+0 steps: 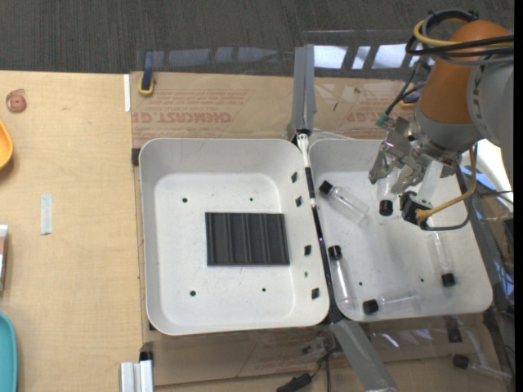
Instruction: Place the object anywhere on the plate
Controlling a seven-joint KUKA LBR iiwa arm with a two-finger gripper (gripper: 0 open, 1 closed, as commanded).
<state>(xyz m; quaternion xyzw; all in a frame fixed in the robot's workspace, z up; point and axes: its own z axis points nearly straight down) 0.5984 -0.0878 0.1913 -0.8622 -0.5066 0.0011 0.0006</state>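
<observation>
We see the arm (482, 80) as a thick, rounded body, grey on its outer shell with a broad orange band (458, 72) wrapping the segment above the wrist. Black cables and a yellow one (433, 29) loop over the top of the orange part, and a thinner yellow lead (448, 207) curls out lower down beside the wrist. Below the band we make out the end effector (392, 188), a cluster of pale grey metal pieces with dark tips.
</observation>
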